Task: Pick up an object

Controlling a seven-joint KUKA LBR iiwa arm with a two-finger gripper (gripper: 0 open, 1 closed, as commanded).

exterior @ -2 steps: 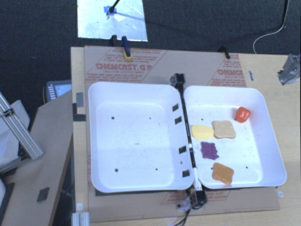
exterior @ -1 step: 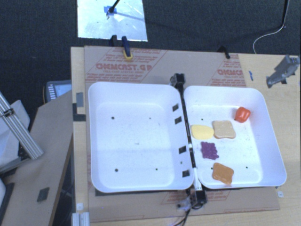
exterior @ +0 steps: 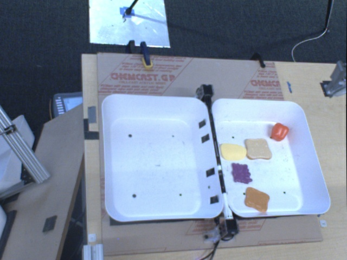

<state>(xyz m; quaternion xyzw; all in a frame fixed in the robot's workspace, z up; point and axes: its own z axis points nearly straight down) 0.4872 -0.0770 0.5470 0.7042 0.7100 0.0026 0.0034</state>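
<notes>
The right white bin (exterior: pixel 312 161) holds several small toy foods. A red piece (exterior: pixel 279 131) lies near its far right corner. A beige toast slice (exterior: pixel 258 149) lies beside a yellow piece (exterior: pixel 233 152), the two touching. Below them lie a purple grape cluster (exterior: pixel 241 173) and an orange-brown bread piece (exterior: pixel 256 199). A grey metal part of the gripper (exterior: pixel 335 83) pokes in at the right edge, above the bench and beyond the bin's far right corner, well apart from every item.
The left white bin (exterior: pixel 108 145) sits against the right one, joined by a black-clipped divider (exterior: pixel 212 150). Both rest on a cardboard sheet (exterior: pixel 179 72). A silver plate (exterior: pixel 129 15) lies on the dark floor behind. A white cable (exterior: pixel 312 37) trails at the top right.
</notes>
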